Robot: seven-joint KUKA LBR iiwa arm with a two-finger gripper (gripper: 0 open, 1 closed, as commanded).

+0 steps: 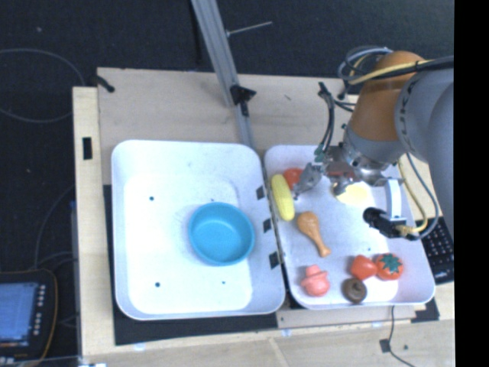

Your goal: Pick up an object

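Hand just right of the corn (grip state unclear), above the drumstick.

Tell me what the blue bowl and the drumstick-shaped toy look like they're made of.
The round blue bowl in the left white bin looks like moulded plastic: one even colour, smooth, with a soft sheen. The tan drumstick-shaped toy in the right bin is probably plastic or rubber play food, uniform and matte; the view leaves that open.
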